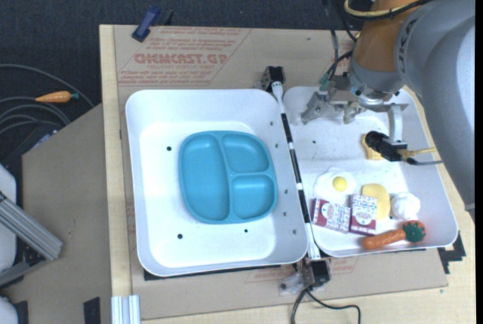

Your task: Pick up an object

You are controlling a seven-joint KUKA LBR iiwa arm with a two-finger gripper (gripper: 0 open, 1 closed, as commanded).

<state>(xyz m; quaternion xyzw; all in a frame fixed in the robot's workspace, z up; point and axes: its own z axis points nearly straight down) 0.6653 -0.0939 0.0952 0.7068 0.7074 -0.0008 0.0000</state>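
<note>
Blue, a divided plate (226, 176) is lying mid left bin (151, 239). In the right bin (445, 228), toy foods are crowding the near edge: fried egg (336, 184), cartons (346, 214), carrot (384, 239). The gripper (332, 105) is hovering at the far edge, spread wide, empty; approach underway, descent needed next.

Two bins side by side on desk (189, 50). In left bin (151, 239), a divided plate (226, 176) at centre. In right bin (317, 141), toy food (362, 209) along the near edge, gripper (332, 109) at the far edge.

Blue plate (226, 175), orange carrot (383, 239), white bins (151, 126), red-and-white cartons (332, 214).
</note>
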